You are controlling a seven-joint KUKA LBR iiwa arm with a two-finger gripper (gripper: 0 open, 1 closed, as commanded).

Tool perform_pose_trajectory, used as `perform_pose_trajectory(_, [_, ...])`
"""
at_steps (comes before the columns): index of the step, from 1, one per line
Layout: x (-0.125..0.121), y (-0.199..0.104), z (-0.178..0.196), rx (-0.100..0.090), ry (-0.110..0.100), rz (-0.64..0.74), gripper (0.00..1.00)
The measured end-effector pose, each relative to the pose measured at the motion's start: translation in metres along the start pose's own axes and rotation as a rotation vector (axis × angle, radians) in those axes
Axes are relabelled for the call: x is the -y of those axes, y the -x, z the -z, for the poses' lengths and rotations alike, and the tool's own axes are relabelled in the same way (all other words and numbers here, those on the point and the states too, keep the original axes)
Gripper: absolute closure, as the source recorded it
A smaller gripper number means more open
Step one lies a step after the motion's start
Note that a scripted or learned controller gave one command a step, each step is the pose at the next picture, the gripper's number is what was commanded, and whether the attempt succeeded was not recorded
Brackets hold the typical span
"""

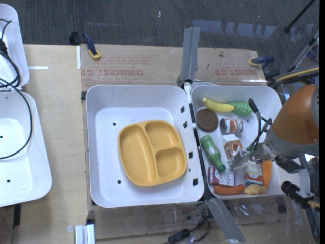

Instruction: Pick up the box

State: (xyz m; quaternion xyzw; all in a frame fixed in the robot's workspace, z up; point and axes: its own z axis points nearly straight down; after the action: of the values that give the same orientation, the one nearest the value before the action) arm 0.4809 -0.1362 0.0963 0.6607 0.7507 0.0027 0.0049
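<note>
In the right bin (274, 98), a small white and orange box (232, 147) lies near the middle. A red and white box (221, 177) lies near the front wall, and a third printed box (253, 174) lies to its right. My gripper (244, 159) hangs low among these three, just right of and below the white and orange box and touching or nearly touching its edge. The grey arm with its orange band (299, 117) reaches in from the right. I see nothing lifted off the bin floor.
The right bin also holds a green bottle (212, 154), a banana (217, 105), a green vegetable (239, 107), a brown disc (206, 120), a can (231, 126), a sausage (228, 189) and a carrot (266, 173). A yellow divided plate (152, 151) lies in the left bin (101, 136).
</note>
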Motion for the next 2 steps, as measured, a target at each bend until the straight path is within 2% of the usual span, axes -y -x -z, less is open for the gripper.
perform_pose_trajectory(1, [-0.0016,0.0001,0.0102,0.000,0.003,-0.002,1.00])
perform_pose_trajectory(2, [-0.0016,0.0001,0.0102,0.000,0.003,-0.002,0.00])
